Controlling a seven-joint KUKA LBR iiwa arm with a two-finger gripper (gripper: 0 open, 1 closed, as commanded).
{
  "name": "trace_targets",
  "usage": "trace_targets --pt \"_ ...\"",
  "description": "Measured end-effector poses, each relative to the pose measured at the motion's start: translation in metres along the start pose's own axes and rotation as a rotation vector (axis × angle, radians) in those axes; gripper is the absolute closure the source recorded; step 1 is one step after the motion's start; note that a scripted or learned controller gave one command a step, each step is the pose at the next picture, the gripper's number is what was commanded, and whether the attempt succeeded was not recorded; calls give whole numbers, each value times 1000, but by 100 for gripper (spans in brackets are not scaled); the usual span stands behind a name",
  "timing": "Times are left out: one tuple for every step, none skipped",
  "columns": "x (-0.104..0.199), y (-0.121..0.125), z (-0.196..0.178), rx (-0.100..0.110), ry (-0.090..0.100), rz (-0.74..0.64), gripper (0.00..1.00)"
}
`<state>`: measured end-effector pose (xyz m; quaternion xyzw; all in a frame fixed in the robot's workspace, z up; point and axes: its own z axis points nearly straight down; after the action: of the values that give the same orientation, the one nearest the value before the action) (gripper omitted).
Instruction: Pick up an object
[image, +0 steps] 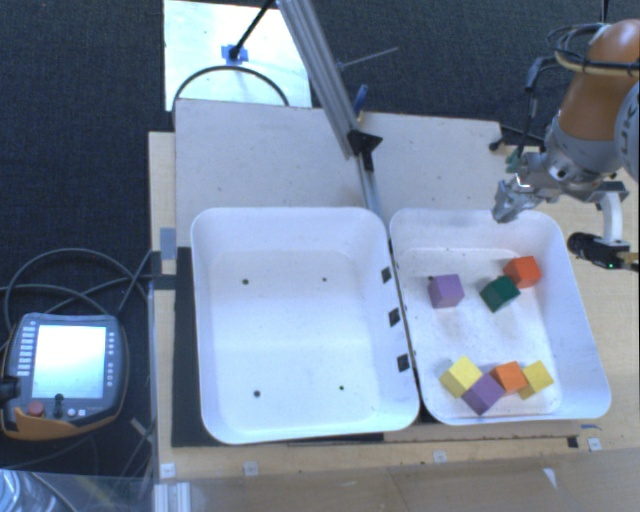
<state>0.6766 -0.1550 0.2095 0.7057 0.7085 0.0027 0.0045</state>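
Observation:
The right bin (565, 250) holds several small blocks. A purple block (446, 290), a green block (499, 293) and an orange block (522, 270) lie in its upper half. Near its front wall sit a yellow block (461, 375), a purple block (484, 392), an orange block (510, 376) and another yellow block (537, 377). My gripper (507, 204) hangs over the bin's back rim, up and to the right of the orange block, with nothing visible between its fingers.
The left bin (215, 300) stands beside the right one. A slanted metal pole (325, 70) crosses the back of the bench. A teach pendant (62, 375) lies off the bench at the left. The arm's orange band (605, 85) is at the upper right.

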Motion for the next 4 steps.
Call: trace_targets --pt "0 2 -41 2 1 -1 100" --pt "57 -19 -43 9 4 -6 100" --pt "110 -35 -37 11 5 -6 100" --pt "166 -48 -45 9 5 -7 100"
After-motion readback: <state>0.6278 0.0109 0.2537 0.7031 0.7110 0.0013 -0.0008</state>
